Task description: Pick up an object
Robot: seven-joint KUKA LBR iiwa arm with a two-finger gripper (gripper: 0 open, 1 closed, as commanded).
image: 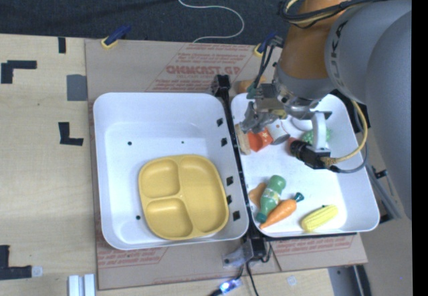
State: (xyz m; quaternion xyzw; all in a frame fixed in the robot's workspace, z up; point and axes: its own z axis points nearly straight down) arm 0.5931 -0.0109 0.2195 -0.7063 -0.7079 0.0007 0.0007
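The grey KUKA arm (374, 41) enters from the right of the frame, its bulky link filling the upper right corner. An orange band (311, 27) caps the wrist, which points downward toward centre-right. Below it the metal two-finger gripper (257, 129) hangs low, black cables looping along its right side.
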